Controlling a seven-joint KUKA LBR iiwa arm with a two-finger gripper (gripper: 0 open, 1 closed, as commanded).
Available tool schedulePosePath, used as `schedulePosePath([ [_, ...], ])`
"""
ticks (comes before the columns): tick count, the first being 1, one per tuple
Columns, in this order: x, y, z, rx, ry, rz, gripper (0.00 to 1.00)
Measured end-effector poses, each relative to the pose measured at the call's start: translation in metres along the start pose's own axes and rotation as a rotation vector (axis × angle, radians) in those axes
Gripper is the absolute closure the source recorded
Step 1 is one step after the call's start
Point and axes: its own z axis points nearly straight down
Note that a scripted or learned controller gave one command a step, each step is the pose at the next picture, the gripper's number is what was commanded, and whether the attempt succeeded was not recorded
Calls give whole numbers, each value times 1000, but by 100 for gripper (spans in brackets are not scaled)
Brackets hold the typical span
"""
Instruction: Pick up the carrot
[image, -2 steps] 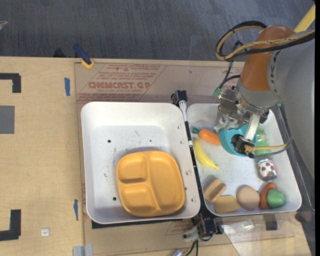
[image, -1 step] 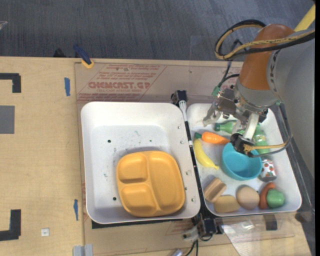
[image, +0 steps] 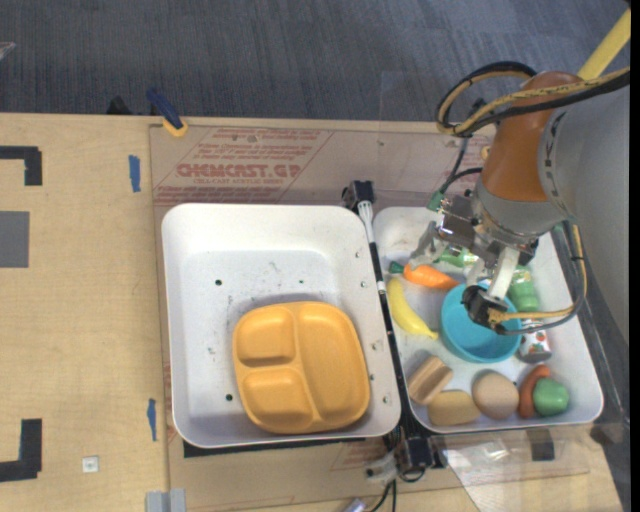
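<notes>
The carrot lies in the right bin, just left of the blue bowl. It looks like it rests on the bin floor, so the picking up is not done yet. The gripper hangs just above the blue bowl, near the carrot's right end. I cannot tell if the gripper is open or closed, and I see nothing held in it.

There is not much room. The banana lies left of the blue bowl, just below the carrot. A green toy sits by the bowl's right side. The wall between the two bins stands left of the bowl, close to the carrot's left tip. I think the gripper must come in carefully from above. The left bin holds a yellow tray, far left of the bowl.
</notes>
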Motion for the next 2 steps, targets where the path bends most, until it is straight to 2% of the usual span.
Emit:
schedulePosePath([
  [1,-44,3,85,-7,7,507,0],
  [2,-19,75,92,32,-15,513,0],
])
